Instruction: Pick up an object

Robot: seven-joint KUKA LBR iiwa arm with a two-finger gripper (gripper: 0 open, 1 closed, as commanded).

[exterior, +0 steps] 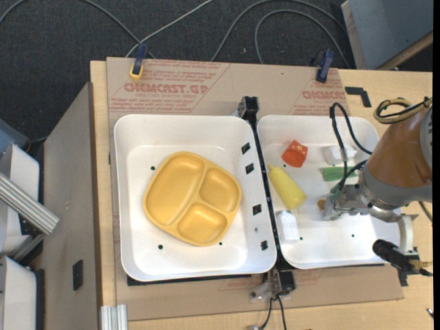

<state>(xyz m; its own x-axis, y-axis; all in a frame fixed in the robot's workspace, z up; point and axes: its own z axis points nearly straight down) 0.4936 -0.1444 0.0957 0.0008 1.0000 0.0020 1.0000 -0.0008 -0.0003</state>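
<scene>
1. Bench (206, 74): brown board carrying two shallow white bins side by side, count 2. Left bin (130, 184), right bin (323, 249). Two clamps at the far edge, one blue-and-yellow (139, 66), one blue (324, 66).
2. Arm (405, 160): one, orange band visible, reaching in from the right and sitting low over the right bin's right half.
3. Yellow divided tray (192, 198): one, three compartments, lying flat in the middle of the left bin. Nothing else with it.
4. Right bin contents, counted: one yellow bottle-shaped piece (287, 188) near the bin's left wall; one red block (294, 154) at the far side; one green piece (335, 173), partly hidden by the arm; one small white block (287, 224) at the near left; one pale item (335, 155) far right, too unclear to name.
5. Tool (330, 208): down among the right bin's objects, just near of the green piece. You cannot tell whether its tips are apart or together; nothing is visibly between them.
6. Progress, as judged: approach looks made, no object lifted. Every item appears to lie on a bin floor. Grasp and lift remain.
</scene>
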